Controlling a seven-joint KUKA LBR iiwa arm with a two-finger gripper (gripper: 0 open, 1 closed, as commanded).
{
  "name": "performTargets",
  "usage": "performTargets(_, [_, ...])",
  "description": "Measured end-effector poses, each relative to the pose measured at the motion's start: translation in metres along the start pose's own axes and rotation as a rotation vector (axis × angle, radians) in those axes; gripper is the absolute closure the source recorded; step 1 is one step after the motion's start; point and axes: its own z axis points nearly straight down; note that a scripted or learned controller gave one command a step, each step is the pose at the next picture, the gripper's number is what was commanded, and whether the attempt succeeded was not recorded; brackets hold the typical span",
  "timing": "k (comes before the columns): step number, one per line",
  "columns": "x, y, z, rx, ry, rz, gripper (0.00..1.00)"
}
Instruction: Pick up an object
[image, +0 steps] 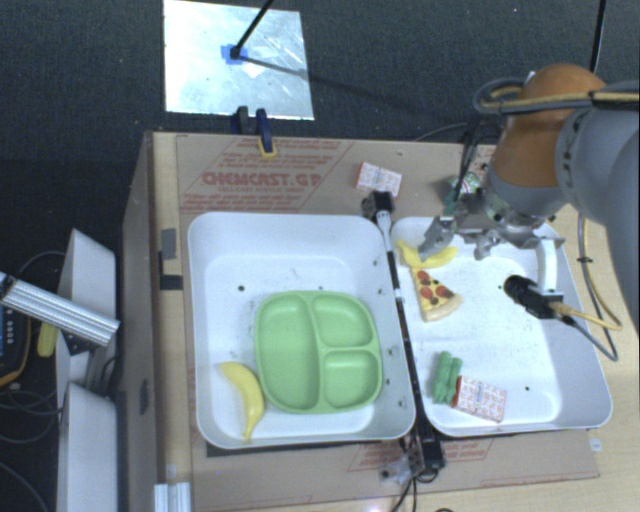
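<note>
One pizza slice (436, 293) lies just below the gripper (458, 238), seemingly open, grasping nothing.

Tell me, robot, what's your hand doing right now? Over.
Hand low in the right bin, over a yellow piece. Pizza slice just beside it. Nothing seen held.

A toy pizza slice (436, 294) lies flat in the right bin (560, 400), near its left wall.
</note>
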Motion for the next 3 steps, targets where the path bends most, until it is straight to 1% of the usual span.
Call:
performTargets(1, [-0.021, 0.037, 0.102, 0.009, 0.000, 0.001, 0.00])
performTargets(2, [-0.023, 0.035, 0.093, 0.024, -0.001, 0.000, 1.00])
performTargets(3, [-0.007, -0.026, -0.001, -0.001, 0.000, 0.002, 1.00])
